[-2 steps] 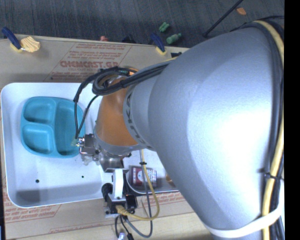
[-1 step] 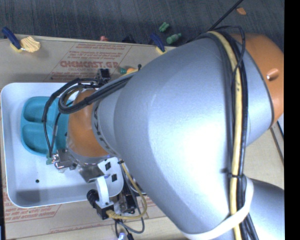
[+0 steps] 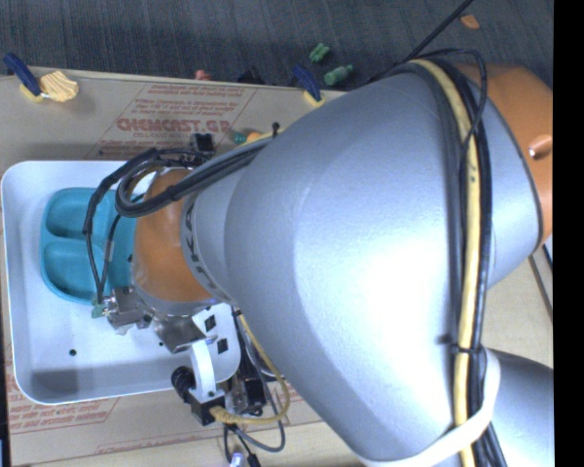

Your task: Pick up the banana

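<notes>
My gripper point(image 3: 122, 311) hangs low over the left white bin point(image 3: 19, 261), at the end of the wrist with the orange band point(image 3: 161, 251). Its grey metal body sits just right of a teal, two-lobed object point(image 3: 73, 246) that lies in the bin's left half. The big grey arm point(image 3: 370, 261) covers the bin's right part and everything to the right of it.
Black cables point(image 3: 107, 222) loop from the wrist over the teal object. A white bracket with black fittings point(image 3: 209, 363) juts from the wrist over the bin's near rim. Brown cardboard point(image 3: 175, 115) lies under the bin, with blue clamps point(image 3: 24, 74) at its far edge.
</notes>
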`<state>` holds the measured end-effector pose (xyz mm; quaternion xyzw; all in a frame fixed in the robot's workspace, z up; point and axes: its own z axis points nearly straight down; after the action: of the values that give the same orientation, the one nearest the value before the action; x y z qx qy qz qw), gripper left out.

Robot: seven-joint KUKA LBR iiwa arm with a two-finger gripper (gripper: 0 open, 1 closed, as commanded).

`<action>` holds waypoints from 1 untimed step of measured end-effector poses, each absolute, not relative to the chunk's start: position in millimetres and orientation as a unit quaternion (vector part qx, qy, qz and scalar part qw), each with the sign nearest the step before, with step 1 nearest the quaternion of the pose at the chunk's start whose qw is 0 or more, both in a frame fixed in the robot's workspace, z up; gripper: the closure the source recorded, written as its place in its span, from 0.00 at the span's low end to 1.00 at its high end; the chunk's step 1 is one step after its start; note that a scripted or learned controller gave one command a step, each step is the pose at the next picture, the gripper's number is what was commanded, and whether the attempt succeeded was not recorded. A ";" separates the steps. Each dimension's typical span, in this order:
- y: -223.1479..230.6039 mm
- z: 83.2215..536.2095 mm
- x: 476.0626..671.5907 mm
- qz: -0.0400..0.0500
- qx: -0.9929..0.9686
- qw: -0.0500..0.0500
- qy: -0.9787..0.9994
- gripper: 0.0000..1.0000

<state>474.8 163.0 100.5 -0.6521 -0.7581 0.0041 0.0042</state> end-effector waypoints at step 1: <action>163.4 110.0 474.5 0.005 -0.651 0.006 -0.759 1.00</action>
<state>474.5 163.4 110.0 -0.6507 -0.7593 0.0054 0.0056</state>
